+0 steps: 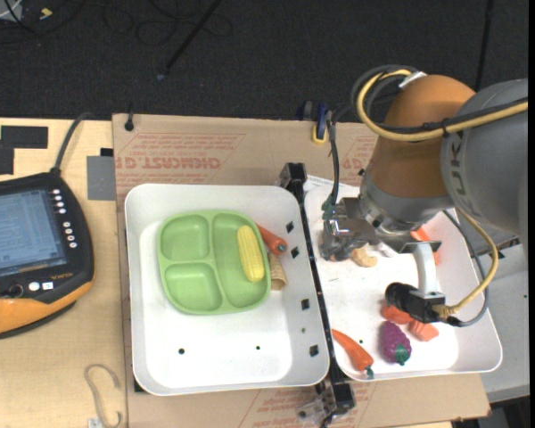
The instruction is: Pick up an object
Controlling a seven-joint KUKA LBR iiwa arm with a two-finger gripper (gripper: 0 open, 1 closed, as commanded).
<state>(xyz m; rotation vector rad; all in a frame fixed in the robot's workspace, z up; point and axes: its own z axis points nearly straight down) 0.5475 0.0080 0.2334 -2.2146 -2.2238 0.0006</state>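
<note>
White bins [160, 364], two, side by side on bench. Grey arm, one, reaching from right; gripper [337, 234] low in right bin, near divider (open or closed: cannot tell, wrist housing covering much of it).

Nearest candidate for picking: pale beige piece [366, 258], one, lying just beside gripper, apart from it, on right bin floor.

Other right-bin contents: orange carrot [353, 349], one, at front edge; purple grape-like toy [395, 341], one; small red-orange pieces [408, 322], two or three, partly hidden by cable.

Left bin: green divided plate [189, 275], one; yellow corn cob [251, 252], one, in plate's right compartment; red-orange item [273, 239], one, at plate's edge.

Risks, judged: descent off-centre pushing beige piece away; snagging divider; cable dragging neighbouring toys.
</note>
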